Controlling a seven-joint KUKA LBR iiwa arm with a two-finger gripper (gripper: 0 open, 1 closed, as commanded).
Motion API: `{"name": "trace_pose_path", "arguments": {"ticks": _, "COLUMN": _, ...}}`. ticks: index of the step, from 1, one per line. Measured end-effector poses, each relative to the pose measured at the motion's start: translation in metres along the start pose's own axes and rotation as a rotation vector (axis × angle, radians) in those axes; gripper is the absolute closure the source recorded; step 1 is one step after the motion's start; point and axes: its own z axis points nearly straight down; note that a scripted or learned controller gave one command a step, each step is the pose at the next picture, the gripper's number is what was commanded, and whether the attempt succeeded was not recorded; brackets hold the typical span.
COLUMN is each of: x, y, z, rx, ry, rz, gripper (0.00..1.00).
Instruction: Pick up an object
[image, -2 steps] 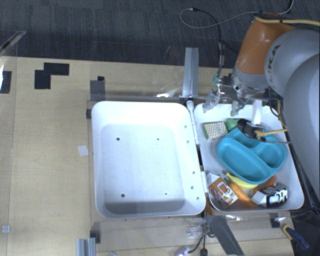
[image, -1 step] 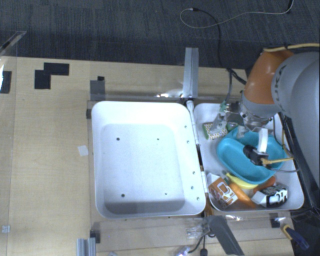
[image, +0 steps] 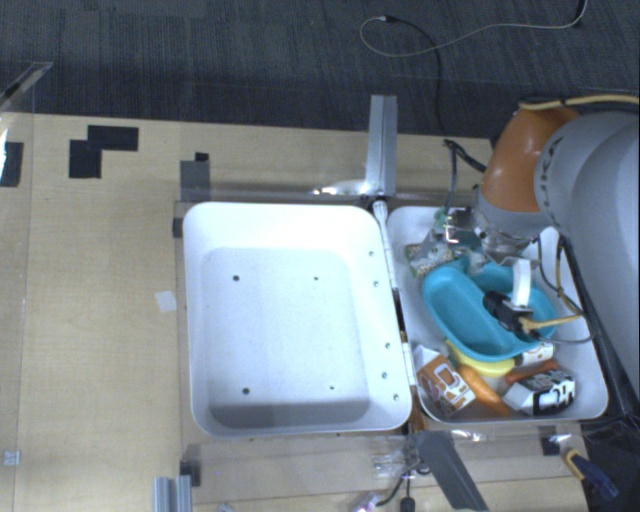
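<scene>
Right bin: tilted blue bowl over a yellow piece; brown printed packet, orange item, black-and-white item along the near edge.

Two white bins on the desk, side by side. Right bin contents: one blue bowl, one yellow item under it, one brown packet, one orange piece, one black-and-white item. Further pieces too cluttered to count.
</scene>
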Motion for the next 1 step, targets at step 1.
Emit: {"name": "trace_pose_path", "arguments": {"ticks": 1, "x": -0.0108, "y": -0.0580, "z": 0.0018, "rx": -0.019, "ry": -0.006, "rz": -0.181, "gripper": 0.00}}
